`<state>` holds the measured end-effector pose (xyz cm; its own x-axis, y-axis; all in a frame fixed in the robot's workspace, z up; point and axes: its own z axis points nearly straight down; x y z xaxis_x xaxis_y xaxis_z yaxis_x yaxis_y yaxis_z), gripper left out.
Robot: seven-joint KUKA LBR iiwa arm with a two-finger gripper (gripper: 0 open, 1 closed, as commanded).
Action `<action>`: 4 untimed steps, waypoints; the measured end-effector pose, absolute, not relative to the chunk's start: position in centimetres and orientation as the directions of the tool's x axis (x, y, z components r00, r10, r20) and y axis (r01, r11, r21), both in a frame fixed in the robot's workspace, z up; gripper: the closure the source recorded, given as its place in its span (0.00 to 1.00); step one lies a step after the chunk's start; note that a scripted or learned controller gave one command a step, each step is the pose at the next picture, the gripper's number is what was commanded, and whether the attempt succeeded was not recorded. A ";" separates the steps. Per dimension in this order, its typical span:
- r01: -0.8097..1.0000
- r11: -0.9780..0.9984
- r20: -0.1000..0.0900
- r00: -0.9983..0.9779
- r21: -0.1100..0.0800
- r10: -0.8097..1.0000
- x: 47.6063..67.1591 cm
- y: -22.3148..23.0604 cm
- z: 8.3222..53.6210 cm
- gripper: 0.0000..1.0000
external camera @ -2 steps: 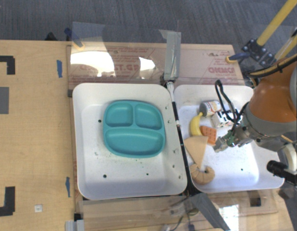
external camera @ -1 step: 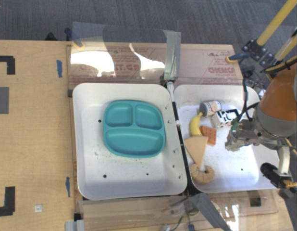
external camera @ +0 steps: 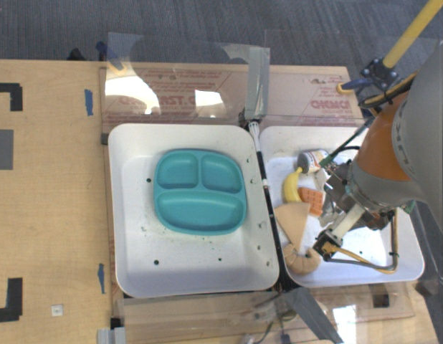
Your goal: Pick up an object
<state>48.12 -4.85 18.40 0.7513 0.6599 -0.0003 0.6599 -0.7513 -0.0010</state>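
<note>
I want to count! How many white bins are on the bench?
2. The left bin holds a teal divided plate. The right bin holds a banana and other toy food, with the arm reaching in over it.

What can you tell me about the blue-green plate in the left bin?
The plate is teal and looks like smooth plastic, a rounded rectangle with soft corners. Raised ridges split it into three compartments: two small ones at the far side and one long one at the near side. All three look bare. It lies flat, right side up, near the middle of the left bin, resting on the bin's white floor, with nothing else touching it.
</note>
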 end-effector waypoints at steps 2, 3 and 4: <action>0.209 -0.978 -0.002 0.978 -0.004 0.209 47.9 5.6 18.4 1.00; 0.208 -0.978 -0.002 0.978 -0.003 0.208 48.1 5.5 19.4 1.00; 0.214 -0.977 -0.003 0.977 -0.004 0.214 48.2 5.6 20.4 1.00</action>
<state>48.16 5.63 20.36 0.9768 0.2141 -0.0026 0.2141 -0.9768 -0.0040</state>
